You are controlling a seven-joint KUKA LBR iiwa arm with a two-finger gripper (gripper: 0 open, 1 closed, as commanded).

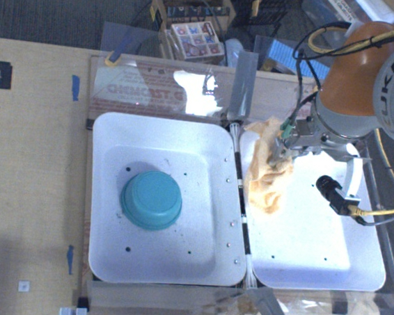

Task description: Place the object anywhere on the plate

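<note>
- Cloth (265, 174), tan and crumpled, lies at the left edge of the right bin (312, 256), right of frame centre, bunched against the wall; plate (152, 199), teal, sits apart in the left bin (115, 138), lower left of centre.
- Arm (374, 74) reaches in from upper right, angled down over the cloth's top, probably for a pick.
- Pincer (287, 143) sits at the cloth's upper edge; cannot tell its opening or whether it has hold.

Behind my two white bins (115, 138), a box of picture cards (193, 37) sat beside a blue pad (286, 56).
</note>
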